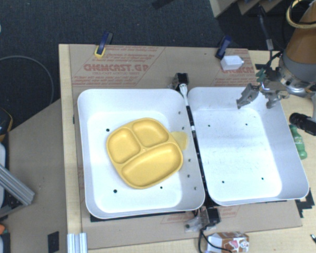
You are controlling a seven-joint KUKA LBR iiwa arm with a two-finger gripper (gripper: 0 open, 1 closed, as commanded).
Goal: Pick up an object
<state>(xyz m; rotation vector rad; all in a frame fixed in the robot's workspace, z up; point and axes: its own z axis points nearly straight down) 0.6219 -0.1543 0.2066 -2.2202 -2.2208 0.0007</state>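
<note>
A yellow divided plate (pixel 144 152) with three compartments lies flat in the middle of the left bin (pixel 95 109). A paler yellow piece (pixel 179 139) pokes out from under its right edge. My gripper (pixel 256 102) hangs over the far right corner of the right bin (pixel 242 162), well away from the plate. Its two fingers (pixel 244 98) are spread apart and point down, with nothing between them. The orange band of the arm (pixel 304 46) rises above it at the right.
The bins sit side by side on a cardboard sheet (pixel 147 65), joined by a black clip (pixel 181 81) at the far edge. A green marker (pixel 298 140) lies beside the right bin's right rim. A small white block (pixel 231 62) rests behind that bin.
</note>
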